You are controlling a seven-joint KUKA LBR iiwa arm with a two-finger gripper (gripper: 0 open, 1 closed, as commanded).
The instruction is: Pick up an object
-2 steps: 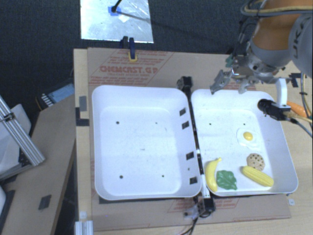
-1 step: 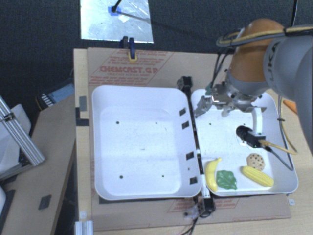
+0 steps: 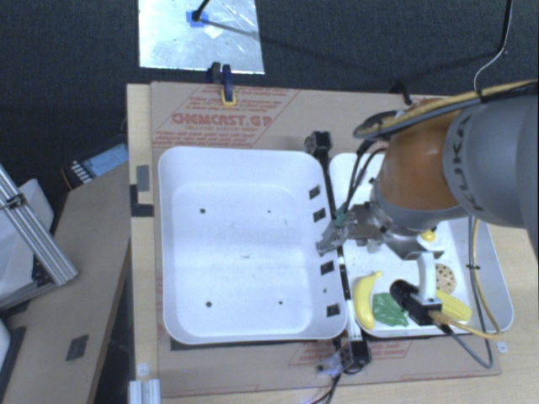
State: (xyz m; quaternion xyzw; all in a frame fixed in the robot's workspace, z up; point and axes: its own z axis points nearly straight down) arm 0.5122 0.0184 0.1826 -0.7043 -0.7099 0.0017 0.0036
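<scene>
Banana (image 3: 365, 300) seen in near-left corner of right bin (image 3: 344, 175), long axis along left wall, nearward of jaws; jaws' state cannot be told.

Your left bin (image 3: 244, 160) is smooth white plastic, slightly glossy. Under it, the worktop (image 3: 253, 118) looks like matt brown cardboard. Right of it, a shiny plastic-looking banana (image 3: 363, 301); beyond it, crinkled silvery foil (image 3: 202, 32) on rough dark carpet (image 3: 67, 57).
</scene>
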